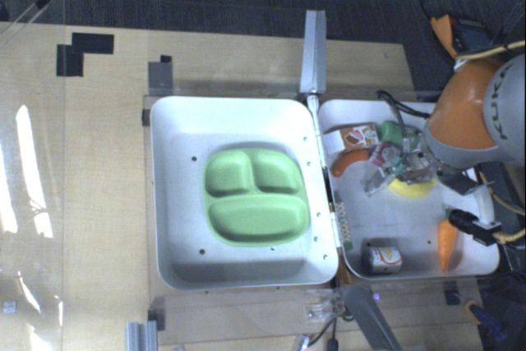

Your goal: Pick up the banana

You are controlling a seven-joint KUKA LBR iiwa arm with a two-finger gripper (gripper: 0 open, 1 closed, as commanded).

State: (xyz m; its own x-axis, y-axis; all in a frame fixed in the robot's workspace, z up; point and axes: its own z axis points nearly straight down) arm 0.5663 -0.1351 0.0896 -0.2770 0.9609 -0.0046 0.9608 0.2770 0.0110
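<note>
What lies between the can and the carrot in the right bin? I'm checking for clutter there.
In the camera view, the stretch between the can and the carrot is bare white floor of the right bin.

Your arm [481, 107] shows a rounded grey shell with a broad orange band above the wrist, and dark lettering runs along the grey casing at the far right (only partly readable from here). Below the band the housing turns a darker grey. Your hand [400, 163] is a cluster of pale metal and dark parts, with thin dark cables looping near it and some small green pieces.
</note>
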